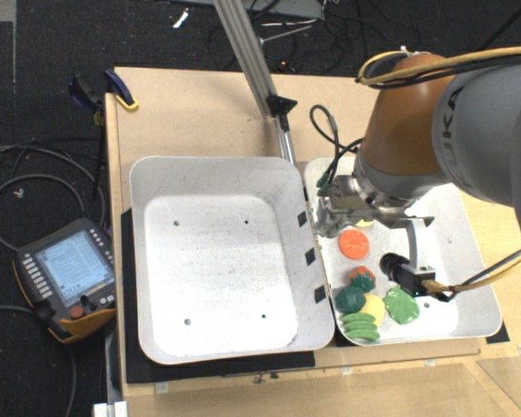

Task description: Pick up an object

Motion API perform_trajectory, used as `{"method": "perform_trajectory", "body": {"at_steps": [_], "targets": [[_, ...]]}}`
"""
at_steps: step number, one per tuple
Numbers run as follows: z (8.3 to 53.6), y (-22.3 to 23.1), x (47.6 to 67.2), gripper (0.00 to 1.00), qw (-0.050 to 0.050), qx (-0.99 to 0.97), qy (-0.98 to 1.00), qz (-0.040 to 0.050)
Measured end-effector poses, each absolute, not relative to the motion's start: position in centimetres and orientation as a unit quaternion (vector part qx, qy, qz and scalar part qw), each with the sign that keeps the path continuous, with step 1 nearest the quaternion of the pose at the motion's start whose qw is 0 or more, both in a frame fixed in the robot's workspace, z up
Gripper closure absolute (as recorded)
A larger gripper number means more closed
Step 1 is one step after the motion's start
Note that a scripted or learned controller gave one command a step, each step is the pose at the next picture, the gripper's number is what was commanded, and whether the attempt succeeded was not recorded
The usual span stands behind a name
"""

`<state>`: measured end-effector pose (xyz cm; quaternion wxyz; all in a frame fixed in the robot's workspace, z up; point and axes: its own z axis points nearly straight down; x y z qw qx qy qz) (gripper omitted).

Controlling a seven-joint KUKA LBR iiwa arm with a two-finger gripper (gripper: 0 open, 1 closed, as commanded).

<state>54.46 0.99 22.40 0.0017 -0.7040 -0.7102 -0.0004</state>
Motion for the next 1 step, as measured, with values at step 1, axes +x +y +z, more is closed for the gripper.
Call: {"method": "perform_trajectory", "body": {"at_steps": [1], "targets": [[22.09,6.45,52.26,1.0,0.002,-0.704,-0.71,0.0004]]}}
